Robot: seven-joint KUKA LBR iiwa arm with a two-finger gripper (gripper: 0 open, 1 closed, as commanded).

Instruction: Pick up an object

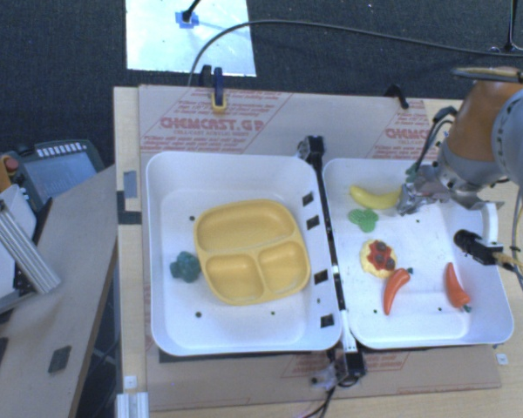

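In the right bin point(436, 325) lie a yellow banana point(373, 198), a small green piece point(363, 219), a yellow pizza slice with red topping point(379, 258), a red chili point(396, 289) and an orange-red pepper point(456, 286). My gripper point(409, 201) is low over the back of this bin, just right of the banana's end and apart from the other items. Nothing shows as held in it.
The left bin point(170, 190) holds a yellow divided tray point(248, 251) and a green broccoli piece point(186, 267) at its left. A black divider point(324, 233) runs between the bins. The arm point(492, 133) comes in over the right bin's back right corner.
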